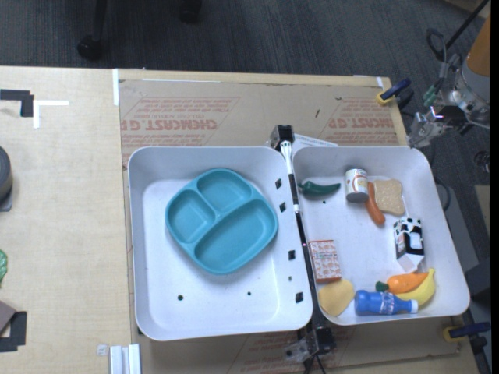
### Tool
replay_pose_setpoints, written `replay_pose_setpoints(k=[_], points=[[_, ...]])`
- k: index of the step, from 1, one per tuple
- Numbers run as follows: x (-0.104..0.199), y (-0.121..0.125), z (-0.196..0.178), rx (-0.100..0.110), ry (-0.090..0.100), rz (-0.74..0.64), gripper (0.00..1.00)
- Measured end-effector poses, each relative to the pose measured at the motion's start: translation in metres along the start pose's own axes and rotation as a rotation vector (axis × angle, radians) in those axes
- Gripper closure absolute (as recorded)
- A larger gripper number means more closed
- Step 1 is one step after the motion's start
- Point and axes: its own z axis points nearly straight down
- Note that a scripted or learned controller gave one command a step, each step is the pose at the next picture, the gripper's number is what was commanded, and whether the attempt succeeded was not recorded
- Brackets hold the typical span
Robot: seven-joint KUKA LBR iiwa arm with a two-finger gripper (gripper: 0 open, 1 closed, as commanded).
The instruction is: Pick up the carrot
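A: Which step is in hand?

B: The approach is judged not yet made. The end effector (438,118) is seen up at the far right, outside the right bin (437,179) and well apart from the carrot (405,282). Whether it is wide or narrow cannot be told; nothing is seen held.

A: Where is the carrot placed?

B: In the right bin, near its front right corner. It is taken to be the orange piece with a green end, lying against the banana (422,288) and just above the blue bottle (383,303). A second orange stick (376,209) lies by the bread (389,196), so a mix-up could be made.

A: What is called for next?

B: A move over the front right corner, a descent onto the orange body, and a grip across it. Little room is left by the banana and bottle, so a neighbour may be nudged or caught.

A: And the surface and room?

B: A pale wooden surface (58,209) is covered in part by cardboard (203,119), on which both bins are set. A teal plate (222,220) lies in the left bin (148,287). Dark carpet (273,22) and a chair base (140,14) are seen beyond.
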Motion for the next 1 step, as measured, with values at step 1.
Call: replay_pose_setpoints(k=[1], points=[[-0.0038,-0.0983,0.1029,-0.001,0.002,-0.249,0.0]])
